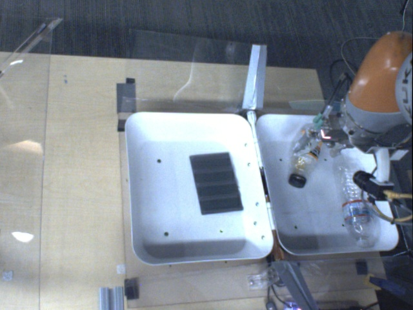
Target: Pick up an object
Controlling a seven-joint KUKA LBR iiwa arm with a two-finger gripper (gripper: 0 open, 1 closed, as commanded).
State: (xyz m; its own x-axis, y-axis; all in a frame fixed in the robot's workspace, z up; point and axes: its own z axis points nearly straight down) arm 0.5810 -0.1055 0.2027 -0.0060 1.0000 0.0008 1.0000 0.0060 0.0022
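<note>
In the right bin (pixel 310 228) a small clear bottle (pixel 303 161) lies tilted, its black cap (pixel 297 180) pointing toward the front. A clear plastic water bottle (pixel 354 206) lies along that bin's right side. A black ridged rectangular block (pixel 216 183) rests flat in the middle of the left bin (pixel 148 192). My gripper (pixel 322 132) hangs from the grey wrist under the orange band, at the back of the right bin, right by the small bottle's far end. Whether it touches the bottle is unclear.
A metal post (pixel 254 76) stands behind the seam between the two bins. A clear plastic sheet rises behind the left bin. Black cables (pixel 377 186) loop by the right bin's right edge. Pale wooden bench surrounds both bins.
</note>
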